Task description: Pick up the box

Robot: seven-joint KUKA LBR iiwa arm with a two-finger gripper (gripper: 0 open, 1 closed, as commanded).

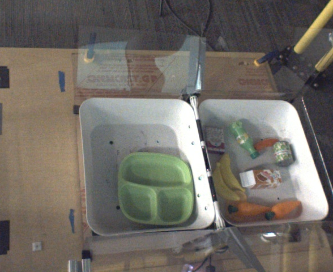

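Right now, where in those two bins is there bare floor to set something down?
Left bin: bare floor behind and left of the green tray. Right bin: bare along the back wall and the right wall past the can. Crowded: its middle and front, with box, bananas, carrots and bottle.

On the desk (pixel 30 152), the left bin (pixel 93 118) holds a green divided tray (pixel 155 188). The right bin (pixel 302 152) holds a box (pixel 261 178) near the middle, a banana (pixel 227 181) beside it, two carrots (pixel 265 209) along the near wall, a green bottle (pixel 244 139) and a can (pixel 282 152).
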